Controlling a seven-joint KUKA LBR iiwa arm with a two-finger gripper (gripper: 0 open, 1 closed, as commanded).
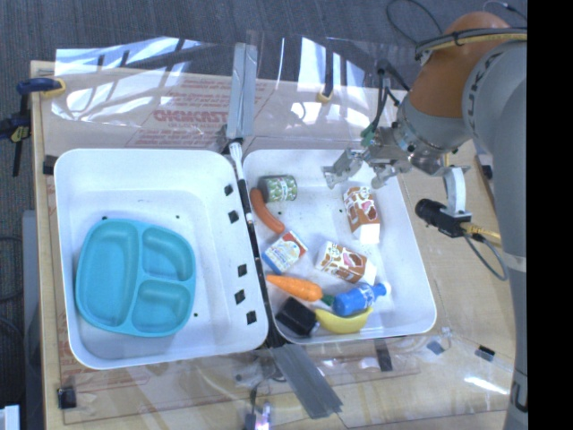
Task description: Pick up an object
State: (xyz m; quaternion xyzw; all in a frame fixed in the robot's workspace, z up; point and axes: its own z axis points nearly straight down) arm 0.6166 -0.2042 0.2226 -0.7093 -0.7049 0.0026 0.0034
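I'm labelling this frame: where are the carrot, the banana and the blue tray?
carrot point(294, 286), camera view, mid-body.
banana point(345, 321), camera view, middle of its curve.
blue tray point(134, 276), camera view, central divider.

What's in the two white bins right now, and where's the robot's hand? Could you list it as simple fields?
left bin: one blue divided tray
right bin: green can, sausage, two brown-and-white cartons, small snack packet, carrot, black block, banana, blue bottle
gripper: above the right bin's far edge, near the upper carton
held: nothing seen between the fingers
arm: enters from the right
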